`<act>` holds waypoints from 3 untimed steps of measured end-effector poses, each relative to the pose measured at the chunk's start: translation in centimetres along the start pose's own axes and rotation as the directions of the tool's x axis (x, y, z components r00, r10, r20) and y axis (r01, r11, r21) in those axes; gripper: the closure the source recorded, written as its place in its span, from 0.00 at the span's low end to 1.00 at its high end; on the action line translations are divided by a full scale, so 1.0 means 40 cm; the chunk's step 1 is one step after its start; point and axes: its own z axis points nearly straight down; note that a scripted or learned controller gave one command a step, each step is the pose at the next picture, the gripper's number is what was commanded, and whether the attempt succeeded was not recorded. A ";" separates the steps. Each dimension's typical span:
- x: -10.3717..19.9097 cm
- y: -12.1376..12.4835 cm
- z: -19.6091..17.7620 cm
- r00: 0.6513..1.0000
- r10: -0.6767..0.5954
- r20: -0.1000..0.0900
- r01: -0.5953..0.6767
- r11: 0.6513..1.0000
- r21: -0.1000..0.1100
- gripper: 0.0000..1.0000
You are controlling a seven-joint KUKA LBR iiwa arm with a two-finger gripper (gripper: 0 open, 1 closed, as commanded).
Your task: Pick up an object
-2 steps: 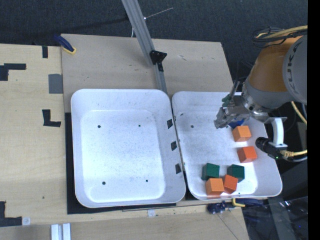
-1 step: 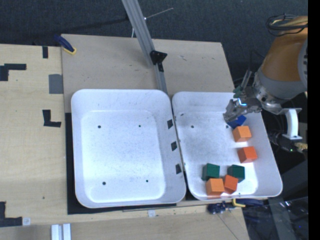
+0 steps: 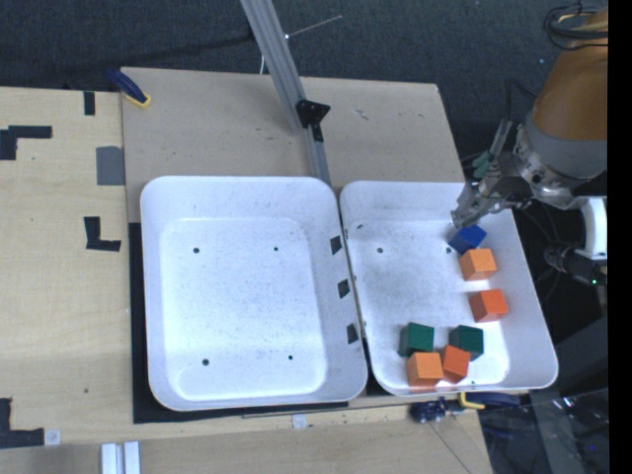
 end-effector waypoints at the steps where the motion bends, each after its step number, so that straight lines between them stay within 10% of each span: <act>1: 0.129 -0.020 0.007 1.000 -0.004 -0.002 0.004 1.000 0.004 1.00; 3: 0.377 -0.018 0.096 1.000 -0.005 -0.001 0.005 1.000 0.008 1.00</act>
